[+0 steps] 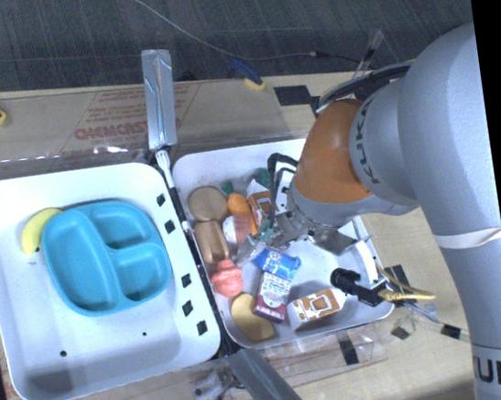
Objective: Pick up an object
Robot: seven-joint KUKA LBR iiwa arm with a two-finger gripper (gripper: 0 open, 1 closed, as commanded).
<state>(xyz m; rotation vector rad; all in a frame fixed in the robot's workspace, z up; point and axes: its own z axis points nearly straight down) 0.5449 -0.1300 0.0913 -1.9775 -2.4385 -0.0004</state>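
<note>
I had the arm reaching in from 3 o'clock, its orange band sitting over the upper right part of the right bin. The gripper was down low near the centre of that bin, in among the clutter. From this angle I could not tell whether it was spread or pressed together, and I saw nothing clearly pinched in it.

Everything I might have picked lay in the right bin. A blue-and-white pouch lay just beside the gripper, at its 6 o'clock. Further toward 6 o'clock, a maroon packet touched the pouch's lower edge. A brown carton lay at the bin's 5 o'clock, near the front wall. A yellow disc sat at 7 o'clock, with a pink lump just above it against the left wall. At 10 o'clock I saw a brown round piece, and a brown block stood directly below it. An orange item rested between that round piece and the gripper, at the gripper's 10 o'clock.

The left bin held a blue divided tray in its upper half. A banana was tucked against the tray's 10 o'clock corner. Both bins sat side by side on the tabletop.
</note>
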